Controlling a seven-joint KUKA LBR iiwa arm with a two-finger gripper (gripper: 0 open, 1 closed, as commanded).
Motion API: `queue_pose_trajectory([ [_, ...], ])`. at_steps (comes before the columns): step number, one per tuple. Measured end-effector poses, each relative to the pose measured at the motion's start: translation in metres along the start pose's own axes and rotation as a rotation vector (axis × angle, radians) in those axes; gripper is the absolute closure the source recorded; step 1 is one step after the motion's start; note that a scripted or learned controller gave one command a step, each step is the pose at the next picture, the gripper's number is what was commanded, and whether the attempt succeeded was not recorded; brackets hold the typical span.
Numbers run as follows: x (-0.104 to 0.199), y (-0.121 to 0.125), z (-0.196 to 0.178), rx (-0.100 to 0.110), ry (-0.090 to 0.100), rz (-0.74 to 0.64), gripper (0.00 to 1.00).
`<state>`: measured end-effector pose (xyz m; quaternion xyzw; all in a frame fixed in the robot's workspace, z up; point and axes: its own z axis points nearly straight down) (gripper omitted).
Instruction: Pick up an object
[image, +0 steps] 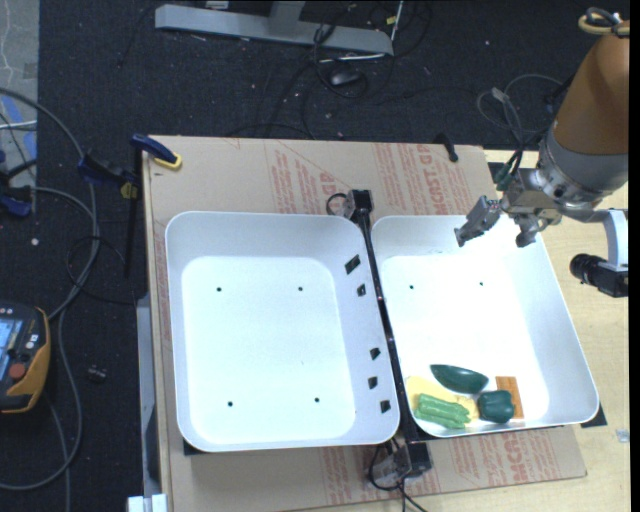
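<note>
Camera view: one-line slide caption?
Open gripper hovers over the right bin's far edge; green objects cluster at its near edge.

Two shallow white bins sit side by side on a cardboard sheet (300, 165) printed with red lettering. The left bin (190, 240) and the right bin (565, 320) meet along a black divider strip (380, 310). A blue and yellow clamp (155, 152) grips the sheet's far-left corner. Cables (60, 210) trail across the dark floor, beside a yellow-edged handheld device (22, 355).
</note>
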<state>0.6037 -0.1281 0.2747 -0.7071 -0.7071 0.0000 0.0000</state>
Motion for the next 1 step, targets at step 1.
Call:
queue_pose_trajectory([
  [1,-0.0199,-0.0733,0.0898,0.009,0.001,0.004,0.0],
])
